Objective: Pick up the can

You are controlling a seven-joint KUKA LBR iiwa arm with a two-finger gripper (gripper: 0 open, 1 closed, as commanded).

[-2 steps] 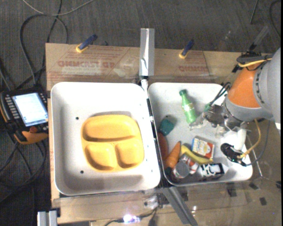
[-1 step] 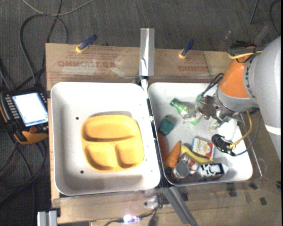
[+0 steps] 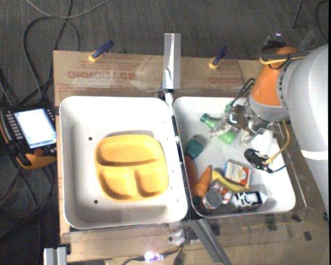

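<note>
2 white bins side by side on the bench. Left bin carries a yellow divided tray near its centre, with bare floor around all sides. Right bin: the can stands at the front edge, crowded between a carrot and a black-and-white package. Gripper hovers over the bin's back half, near green plastic pieces, well apart from the can; cannot tell how wide it is open. Bare floor mid-bin, near the teal cup.
</note>
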